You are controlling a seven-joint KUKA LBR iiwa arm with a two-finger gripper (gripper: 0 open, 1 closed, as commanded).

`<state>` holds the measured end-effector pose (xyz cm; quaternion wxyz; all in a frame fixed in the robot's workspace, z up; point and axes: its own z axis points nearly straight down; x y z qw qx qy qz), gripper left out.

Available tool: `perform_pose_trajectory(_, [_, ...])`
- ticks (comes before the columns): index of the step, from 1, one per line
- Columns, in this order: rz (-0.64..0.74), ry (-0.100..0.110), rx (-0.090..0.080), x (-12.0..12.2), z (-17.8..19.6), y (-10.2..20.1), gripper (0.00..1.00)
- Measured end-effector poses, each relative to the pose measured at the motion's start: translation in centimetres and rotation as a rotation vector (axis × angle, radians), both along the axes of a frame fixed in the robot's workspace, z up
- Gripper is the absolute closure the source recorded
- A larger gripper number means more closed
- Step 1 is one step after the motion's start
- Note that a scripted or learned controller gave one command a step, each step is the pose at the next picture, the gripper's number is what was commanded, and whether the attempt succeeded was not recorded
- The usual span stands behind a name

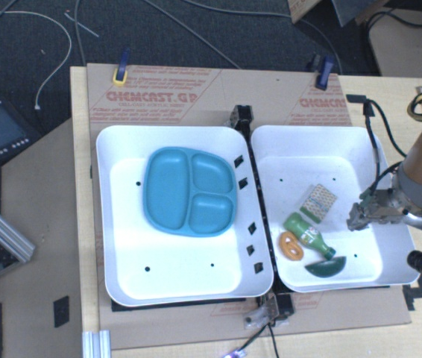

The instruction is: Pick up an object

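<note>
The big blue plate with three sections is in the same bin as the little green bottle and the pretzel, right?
Not quite. The camera view shows the blue plate alone in the left bin. The green bottle and the pretzel lie together in the right bin, near the end effector.

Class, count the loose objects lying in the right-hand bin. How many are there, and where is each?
4. A speckled block lies mid-bin, a green bottle just below it, an orange pretzel at the bottle's left, and a dark green piece nearest the front. None looks hidden.
</note>
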<state>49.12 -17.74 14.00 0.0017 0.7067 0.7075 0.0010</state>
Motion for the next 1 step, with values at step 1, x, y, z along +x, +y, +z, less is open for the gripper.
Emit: perform_pose_trajectory(1, [0.0,-0.001,0.0,-0.18,4.4,0.35,1.0])
